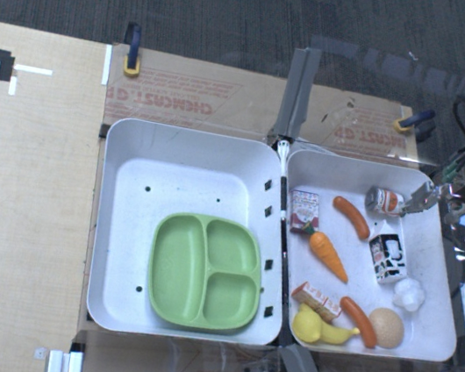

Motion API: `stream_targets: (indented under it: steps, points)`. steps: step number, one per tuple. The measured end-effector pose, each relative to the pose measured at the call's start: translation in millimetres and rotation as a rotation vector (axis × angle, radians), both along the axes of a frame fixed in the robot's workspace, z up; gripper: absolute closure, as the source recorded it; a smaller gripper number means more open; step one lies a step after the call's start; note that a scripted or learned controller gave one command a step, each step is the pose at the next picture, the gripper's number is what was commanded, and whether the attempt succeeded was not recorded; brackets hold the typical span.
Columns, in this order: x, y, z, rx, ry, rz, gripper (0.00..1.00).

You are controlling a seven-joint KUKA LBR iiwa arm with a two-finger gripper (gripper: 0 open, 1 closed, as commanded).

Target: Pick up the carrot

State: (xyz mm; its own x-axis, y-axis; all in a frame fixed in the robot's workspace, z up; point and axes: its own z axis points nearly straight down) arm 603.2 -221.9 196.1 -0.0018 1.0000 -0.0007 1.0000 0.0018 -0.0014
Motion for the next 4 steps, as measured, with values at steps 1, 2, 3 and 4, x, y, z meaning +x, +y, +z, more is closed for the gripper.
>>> stream_targets:
  steps: [1,2,3,4]
  points:
    - [-34,51,-20,0.001,0.0,0.321,0.0]
    - [-70,34,-5,0.001,0.0,0.248,0.0]
    - [-55,91,-59,0.002,0.0,0.578,0.0]
    - [-19,114,-104,0.0,-0.002,0.798,0.0]
